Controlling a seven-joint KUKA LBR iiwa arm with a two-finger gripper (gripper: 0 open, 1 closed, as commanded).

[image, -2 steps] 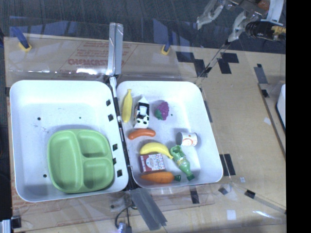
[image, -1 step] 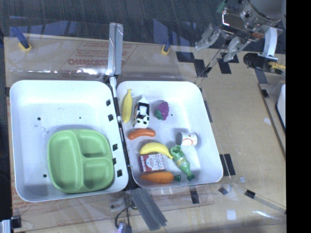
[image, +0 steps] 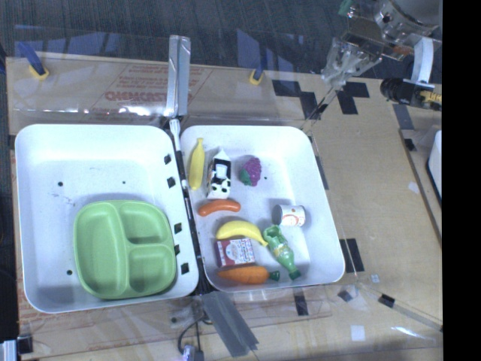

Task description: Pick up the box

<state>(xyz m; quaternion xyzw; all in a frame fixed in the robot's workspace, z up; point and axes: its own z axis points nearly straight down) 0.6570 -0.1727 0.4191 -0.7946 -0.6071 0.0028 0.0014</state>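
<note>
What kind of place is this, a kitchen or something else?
Probably a robot test bench, not a kitchen: two white bins side by side, toy food such as a small box and a carrot, and a pincer above.

Two bins [image: 45,138], one tray [image: 124,248], two bananas [image: 197,164], one box [image: 235,253], perhaps two carrots [image: 242,275]

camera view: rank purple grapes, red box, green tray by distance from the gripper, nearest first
Gripper hangs at upper right, beyond the right bin's far corner.
1. Purple grapes, upper part of the right bin.
2. Red box, near edge of the right bin, between a banana and a carrot.
3. Green tray, in the left bin, farthest by a clear margin.
</note>
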